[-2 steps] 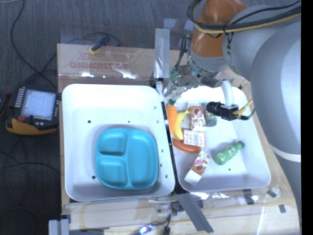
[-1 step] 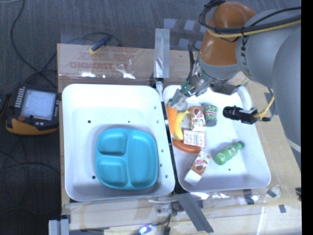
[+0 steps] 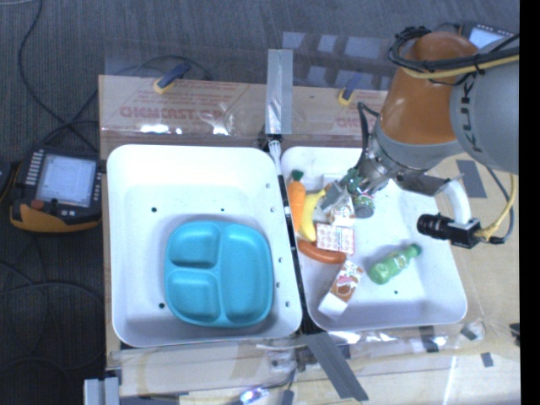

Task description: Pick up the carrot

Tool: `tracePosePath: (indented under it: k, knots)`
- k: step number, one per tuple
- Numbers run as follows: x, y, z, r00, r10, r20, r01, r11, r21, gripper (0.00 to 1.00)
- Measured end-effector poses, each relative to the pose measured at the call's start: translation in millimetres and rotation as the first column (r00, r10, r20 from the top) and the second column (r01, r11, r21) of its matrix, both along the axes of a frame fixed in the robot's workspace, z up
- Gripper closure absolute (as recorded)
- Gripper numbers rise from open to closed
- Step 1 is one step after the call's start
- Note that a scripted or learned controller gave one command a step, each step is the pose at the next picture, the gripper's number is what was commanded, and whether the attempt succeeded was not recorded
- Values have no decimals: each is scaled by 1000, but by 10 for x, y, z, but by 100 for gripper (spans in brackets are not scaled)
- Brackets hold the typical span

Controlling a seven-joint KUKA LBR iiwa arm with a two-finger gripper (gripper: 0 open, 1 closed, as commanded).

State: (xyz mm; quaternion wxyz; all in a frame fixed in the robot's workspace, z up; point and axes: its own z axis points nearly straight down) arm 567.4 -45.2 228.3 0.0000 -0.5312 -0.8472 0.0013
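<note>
Along the left wall of the right bin (image 3: 439, 306), we find the carrot (image 3: 297, 210), lying lengthwise with its green top toward the bin's far left corner. A yellow banana (image 3: 310, 207) lies touching its right side, and a small white carton (image 3: 337, 238) sits just beside the banana. Below them a red sausage (image 3: 321, 253) lies crosswise, near the carrot's lower end. Toward the bin's near edge we note a ketchup bottle (image 3: 342, 287), and right of it a green bottle (image 3: 393, 262). The gripper (image 3: 355, 189) hangs over the far part of this bin, right of the carrot and apart from it; whether it is open or closed we cannot tell. The left bin (image 3: 135, 192) holds a blue divided plate (image 3: 219, 272).
</note>
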Motion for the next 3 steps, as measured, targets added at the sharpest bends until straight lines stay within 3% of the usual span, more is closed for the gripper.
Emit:
tracePosePath:
  k: [1,2,3]
  knots:
    - [491,406,163,952,-305,0,305,952,-1,100]
    - [493,458,-453,997,-73,-1,73,997,0,100]
    - [341,228,128,991,-132,1,132,991,1,100]
